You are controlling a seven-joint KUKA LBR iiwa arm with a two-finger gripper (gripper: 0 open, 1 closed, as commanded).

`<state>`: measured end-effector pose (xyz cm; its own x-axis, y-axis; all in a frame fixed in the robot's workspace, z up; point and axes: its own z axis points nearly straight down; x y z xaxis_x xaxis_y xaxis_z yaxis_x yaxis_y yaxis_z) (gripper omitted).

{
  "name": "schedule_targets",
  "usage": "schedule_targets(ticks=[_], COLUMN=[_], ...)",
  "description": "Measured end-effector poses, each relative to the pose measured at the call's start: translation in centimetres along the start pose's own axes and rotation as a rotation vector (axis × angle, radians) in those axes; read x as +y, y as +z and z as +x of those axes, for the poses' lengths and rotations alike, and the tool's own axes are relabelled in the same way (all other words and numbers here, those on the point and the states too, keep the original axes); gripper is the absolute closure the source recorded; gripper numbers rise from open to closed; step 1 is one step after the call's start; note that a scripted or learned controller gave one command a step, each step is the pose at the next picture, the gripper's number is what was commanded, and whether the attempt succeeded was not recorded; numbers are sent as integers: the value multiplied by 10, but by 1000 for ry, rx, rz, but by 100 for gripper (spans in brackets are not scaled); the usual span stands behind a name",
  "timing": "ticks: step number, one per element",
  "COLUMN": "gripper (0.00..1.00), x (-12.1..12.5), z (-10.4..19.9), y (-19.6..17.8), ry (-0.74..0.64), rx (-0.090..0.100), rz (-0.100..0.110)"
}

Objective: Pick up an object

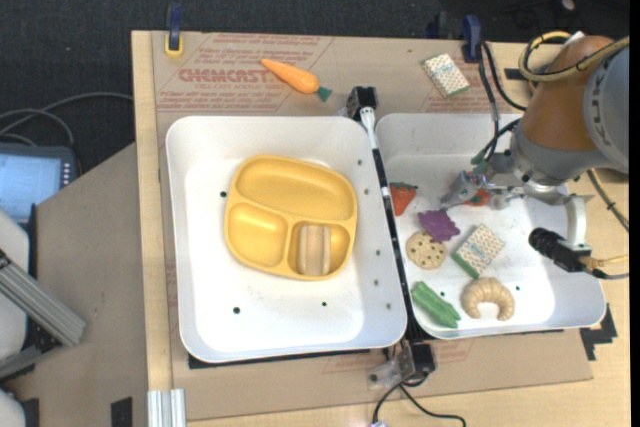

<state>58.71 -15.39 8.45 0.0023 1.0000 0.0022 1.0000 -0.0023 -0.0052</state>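
Croissant (488, 298) and green pepper (435, 303) lie at the near edge of the right bin (560, 315), closest to me, and either would do as the object to pick. Just behind them sit a speckled cookie (427, 251), a small patterned packet (480, 248), a purple piece (437, 223) and, against the wall between the bins, a red piece (401, 198). All of them rest loose on the bin floor, a close cluster in its left half. The end effector (487, 189) hangs over the far middle of that same bin, at the end of the grey arm (570, 120) reaching in from the right; I cannot tell how its jaws stand from here, and nothing shows between them. The purple piece lies nearest to it, down and to the left, with the packet just beyond toward the near side. The packet's long axis runs on a slant, so I would judge a grasp across its short side the easier one. In the left bin (200, 215) a yellow divided plate (290, 215) holds a pale item in one compartment. A toy carrot (290, 76) lies on the desk (250, 65) behind the bins, well apart.
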Motion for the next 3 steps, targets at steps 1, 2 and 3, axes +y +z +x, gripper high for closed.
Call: schedule_targets(ticks=[1,2,3], gripper=[0,100,100], x=[37,36,42], z=[0,0,89], y=[-1,-11,-107], ry=[-4,-3,-12], rx=[-4,-4,0], rz=[-10,-10,-17])
